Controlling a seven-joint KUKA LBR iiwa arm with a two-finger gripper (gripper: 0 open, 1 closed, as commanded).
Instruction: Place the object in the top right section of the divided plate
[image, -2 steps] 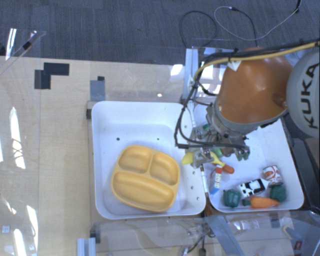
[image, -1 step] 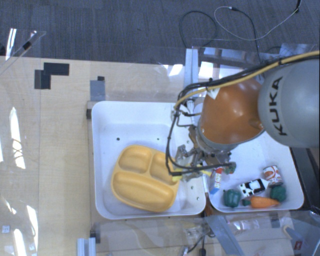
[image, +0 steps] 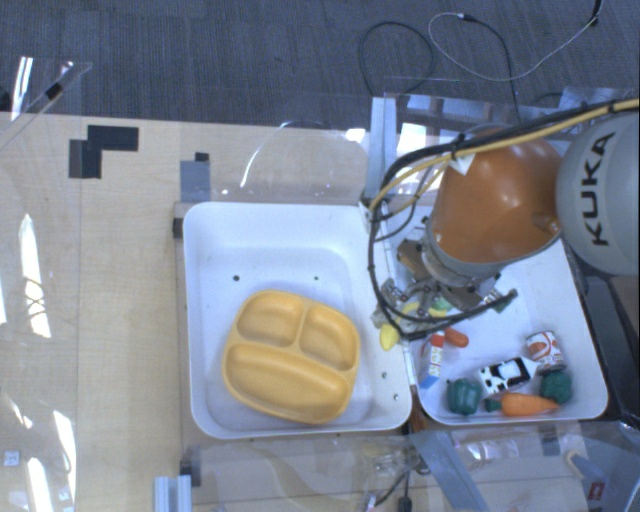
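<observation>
Hanging under the arm's orange band (image: 495, 210), the claw (image: 402, 308) is hovering just to the right of the yellow plate (image: 290, 385). It is sitting above the wall where the left bin (image: 200, 300) and the right bin (image: 590, 390) are meeting. The arm is covering most of the claw, so it is too hard to tell if the claw is open or closed.

A small yellow toy (image: 388, 337) is showing just under the claw, a little to the right of the plate. It is not touching the plate. It is too hard to tell if the claw is holding it or if it is lying on the bin wall.

The plate is lying flat in the left bin. Its top right section (image: 328, 335) is the part closest to the yellow toy.

Farther right of the plate, more toys are lying in the right bin: a green toy (image: 462, 396), a black and white cow (image: 503, 375), an orange carrot (image: 527, 405) and an orange and white ball (image: 541, 347).
</observation>
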